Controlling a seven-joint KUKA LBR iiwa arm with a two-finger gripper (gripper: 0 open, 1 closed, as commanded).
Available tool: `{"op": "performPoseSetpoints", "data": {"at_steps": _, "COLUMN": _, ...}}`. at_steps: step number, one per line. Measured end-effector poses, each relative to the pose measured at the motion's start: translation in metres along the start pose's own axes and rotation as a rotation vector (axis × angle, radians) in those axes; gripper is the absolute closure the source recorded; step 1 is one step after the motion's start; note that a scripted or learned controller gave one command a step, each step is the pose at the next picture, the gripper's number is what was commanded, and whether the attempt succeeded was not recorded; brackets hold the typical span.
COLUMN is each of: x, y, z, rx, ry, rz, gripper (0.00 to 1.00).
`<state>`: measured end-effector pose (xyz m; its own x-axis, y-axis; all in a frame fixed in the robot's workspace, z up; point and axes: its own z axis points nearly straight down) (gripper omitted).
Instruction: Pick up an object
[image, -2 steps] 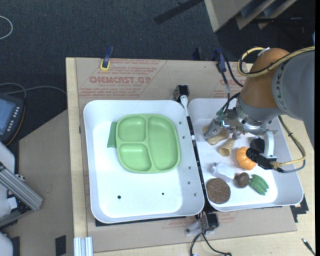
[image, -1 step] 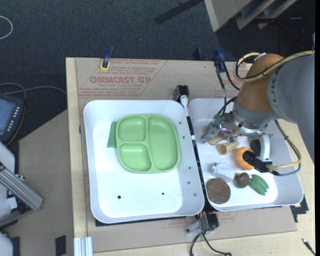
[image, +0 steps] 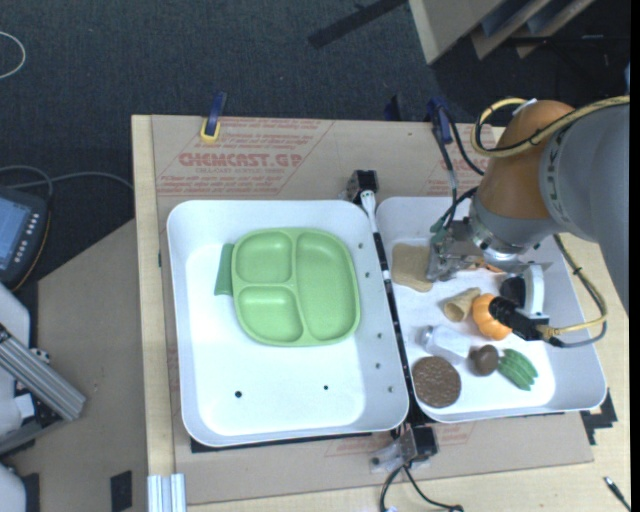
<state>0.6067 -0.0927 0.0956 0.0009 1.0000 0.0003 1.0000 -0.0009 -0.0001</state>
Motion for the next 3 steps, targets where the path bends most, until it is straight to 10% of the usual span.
{"op": "performPoseSetpoints", "data": {"at_steps": 3, "x": -0.011, "y": 0.008, "z": -0.13, "rx": -0.004, "ry": -0.001, "rz": -0.001, "gripper": 1.0}}
